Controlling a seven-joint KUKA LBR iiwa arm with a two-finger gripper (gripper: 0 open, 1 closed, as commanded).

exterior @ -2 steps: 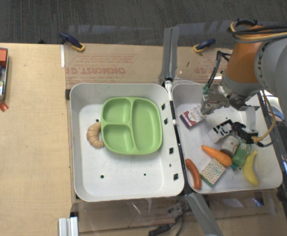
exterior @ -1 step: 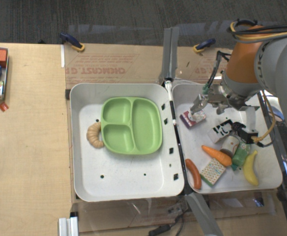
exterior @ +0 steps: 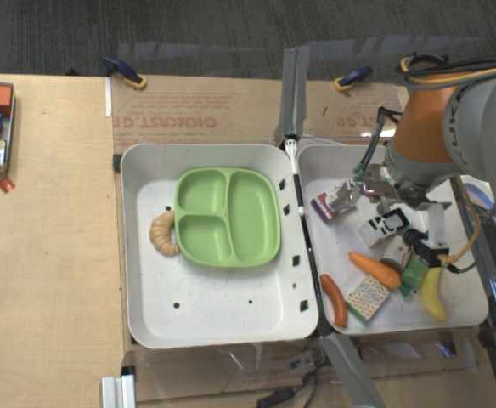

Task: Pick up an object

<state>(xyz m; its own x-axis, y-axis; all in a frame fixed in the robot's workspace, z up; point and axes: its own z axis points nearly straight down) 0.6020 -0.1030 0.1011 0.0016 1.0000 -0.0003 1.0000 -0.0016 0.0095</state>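
While the gripper hangs over the right bin, whether it is open cannot be told. Beside it lies a small purple packet. Nearer the front lie a tapered orange carrot, a curved yellow banana, a red sausage and a speckled card. Left bin: smooth green three-compartment plate, ridged tan croissant touching it. Cardboard lettering is reversed and not clearly legible.

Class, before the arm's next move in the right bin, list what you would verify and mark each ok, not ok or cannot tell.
1. Gripper is over the right bin: ok.
2. A target sits near it, the purple packet: ok.
3. Packet is between the fingers: cannot tell.
4. Carrot, banana and sausage lie apart from the gripper: ok.
5. Green plate is in the left bin, out of the way: ok.
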